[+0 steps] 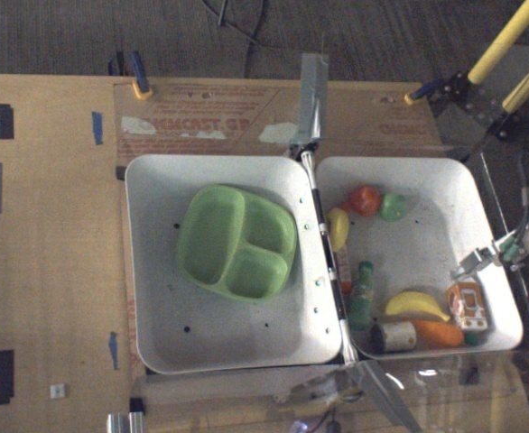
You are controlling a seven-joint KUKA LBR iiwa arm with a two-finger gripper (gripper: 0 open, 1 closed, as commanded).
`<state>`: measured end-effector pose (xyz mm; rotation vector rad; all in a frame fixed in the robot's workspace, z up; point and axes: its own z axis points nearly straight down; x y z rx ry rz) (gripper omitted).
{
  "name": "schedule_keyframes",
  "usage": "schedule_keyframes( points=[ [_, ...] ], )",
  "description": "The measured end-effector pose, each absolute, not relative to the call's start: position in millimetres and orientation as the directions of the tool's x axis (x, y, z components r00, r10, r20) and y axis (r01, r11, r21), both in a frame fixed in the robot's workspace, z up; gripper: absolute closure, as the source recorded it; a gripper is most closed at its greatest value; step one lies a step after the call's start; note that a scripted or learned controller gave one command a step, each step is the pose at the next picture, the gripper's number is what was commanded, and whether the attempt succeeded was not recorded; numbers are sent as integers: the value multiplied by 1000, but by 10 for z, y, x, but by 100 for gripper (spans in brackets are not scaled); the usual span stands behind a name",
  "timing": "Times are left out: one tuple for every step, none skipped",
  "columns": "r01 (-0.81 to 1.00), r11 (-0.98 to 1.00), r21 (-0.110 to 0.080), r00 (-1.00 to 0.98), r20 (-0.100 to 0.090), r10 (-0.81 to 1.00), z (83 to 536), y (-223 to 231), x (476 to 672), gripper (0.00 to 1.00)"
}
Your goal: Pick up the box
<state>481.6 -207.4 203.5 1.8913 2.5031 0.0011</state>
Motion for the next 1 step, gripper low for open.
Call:
schedule_keyframes(
  points=[
    [951, 308, 4, -308, -3, 951, 2578, -2156, 4801, 0]
  ],
)
